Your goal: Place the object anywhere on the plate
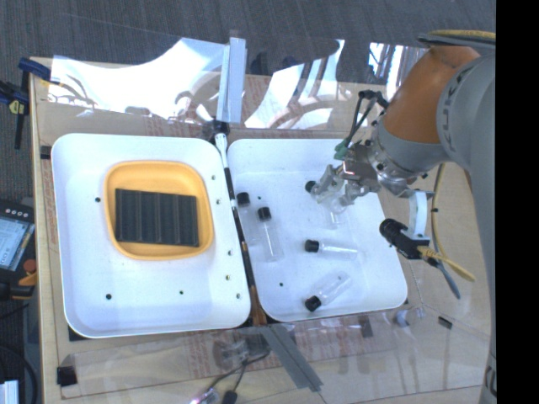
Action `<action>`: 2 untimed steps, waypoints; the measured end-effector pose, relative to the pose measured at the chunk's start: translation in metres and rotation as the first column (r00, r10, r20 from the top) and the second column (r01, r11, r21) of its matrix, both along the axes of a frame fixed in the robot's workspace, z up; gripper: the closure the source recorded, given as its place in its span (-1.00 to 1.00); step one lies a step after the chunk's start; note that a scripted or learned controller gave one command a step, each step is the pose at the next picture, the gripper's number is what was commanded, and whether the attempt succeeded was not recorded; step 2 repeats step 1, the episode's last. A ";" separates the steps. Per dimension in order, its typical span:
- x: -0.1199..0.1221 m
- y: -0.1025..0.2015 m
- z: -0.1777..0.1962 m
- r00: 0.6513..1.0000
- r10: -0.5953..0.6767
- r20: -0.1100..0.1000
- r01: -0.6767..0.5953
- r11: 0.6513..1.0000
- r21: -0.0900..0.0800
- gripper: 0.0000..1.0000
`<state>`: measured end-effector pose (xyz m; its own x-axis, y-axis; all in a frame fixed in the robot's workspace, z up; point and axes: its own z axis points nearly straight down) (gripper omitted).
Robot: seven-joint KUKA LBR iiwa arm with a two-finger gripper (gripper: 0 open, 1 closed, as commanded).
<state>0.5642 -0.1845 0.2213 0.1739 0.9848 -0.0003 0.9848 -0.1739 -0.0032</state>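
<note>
A yellow plate [157, 211] with a dark ridged insert lies in the left bin [76, 268]. Several clear vials with black caps lie in the right bin [379, 284]: one [267, 231] near the divider, one [331, 247] in the middle and one [325, 294] near the front. A small black cap [242, 199] sits alone by the divider. My gripper [337, 190] hangs low over the back of the right bin, above and behind the middle vial. A small dark piece [310, 187] shows at its left tip, and I cannot make out what it is.
A raised divider [234, 225] separates the two bins. Crumpled clear sheeting [194, 74] lies behind the bins. The arm's orange band [425, 91] looms over the right bin's back right corner.
</note>
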 end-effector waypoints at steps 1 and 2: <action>0.000 0.000 0.000 1.000 0.000 0.000 0.000 1.000 0.000 -1.00; 0.000 0.000 0.000 1.000 0.000 0.000 0.000 1.000 0.000 -1.00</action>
